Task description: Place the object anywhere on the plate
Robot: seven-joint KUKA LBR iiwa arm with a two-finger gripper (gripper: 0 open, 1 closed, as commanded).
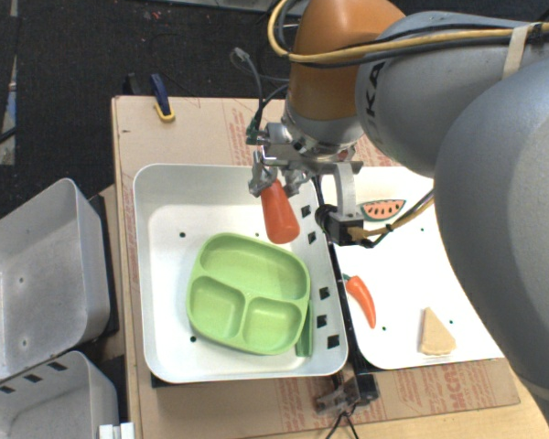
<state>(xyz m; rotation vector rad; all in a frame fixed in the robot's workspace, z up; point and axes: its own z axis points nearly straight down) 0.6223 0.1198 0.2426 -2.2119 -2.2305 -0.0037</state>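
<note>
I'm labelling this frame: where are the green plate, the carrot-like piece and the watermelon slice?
green plate (247,293): camera view, central divider.
carrot-like piece (279,214): camera view, mid-body, under the pincer.
watermelon slice (382,210): camera view, red flesh.

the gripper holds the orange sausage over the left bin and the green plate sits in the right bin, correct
Not quite. The camera view shows the green plate in the left bin, not the right one. The rest stands: the gripper holds the orange sausage over the left bin.
</note>
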